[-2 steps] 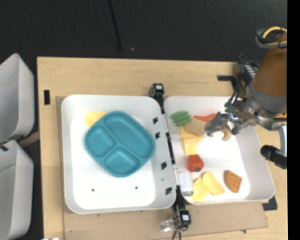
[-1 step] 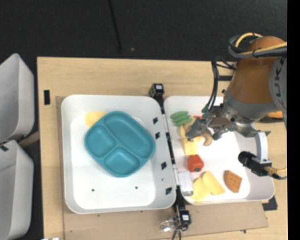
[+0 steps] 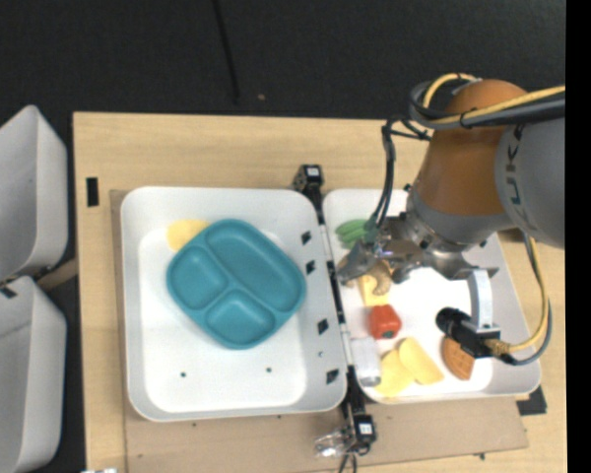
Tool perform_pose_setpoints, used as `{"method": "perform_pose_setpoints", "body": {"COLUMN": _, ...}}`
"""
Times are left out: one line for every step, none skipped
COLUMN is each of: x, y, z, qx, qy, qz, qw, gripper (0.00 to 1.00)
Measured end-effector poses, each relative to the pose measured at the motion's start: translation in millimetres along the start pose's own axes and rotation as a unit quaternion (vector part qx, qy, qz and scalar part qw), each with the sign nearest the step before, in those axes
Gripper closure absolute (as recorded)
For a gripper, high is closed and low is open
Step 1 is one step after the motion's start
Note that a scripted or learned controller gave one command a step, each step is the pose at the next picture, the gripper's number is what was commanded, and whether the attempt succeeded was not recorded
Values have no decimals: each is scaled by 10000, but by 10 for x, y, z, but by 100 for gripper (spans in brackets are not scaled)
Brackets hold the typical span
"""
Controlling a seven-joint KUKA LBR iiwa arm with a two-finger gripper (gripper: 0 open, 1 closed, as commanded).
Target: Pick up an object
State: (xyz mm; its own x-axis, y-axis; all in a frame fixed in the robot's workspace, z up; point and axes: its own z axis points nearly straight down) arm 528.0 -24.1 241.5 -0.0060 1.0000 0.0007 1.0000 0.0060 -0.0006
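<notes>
Wooden bench (image 3: 98, 156), dark floor behind; two white bins side by side. Left bin (image 3: 143, 363): teal divided plate (image 3: 236, 281), yellow item (image 3: 184, 232) tucked at its upper-left edge. Right bin (image 3: 507, 294): red object (image 3: 383, 320) near centre, yellow pieces (image 3: 406, 366) just below it, green item (image 3: 353, 231) by top-left corner, brown item (image 3: 458, 361) at lower right. Gripper (image 3: 366, 262) low over right bin's left side, above red object, beside green item; finger state — can't tell, nothing seen gripped.
</notes>
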Motion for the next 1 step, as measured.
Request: {"method": "perform_pose_setpoints", "body": {"x": 484, "y": -135, "z": -99, "qx": -3, "qy": 5, "qz": -6, "qw": 10000, "gripper": 100}}
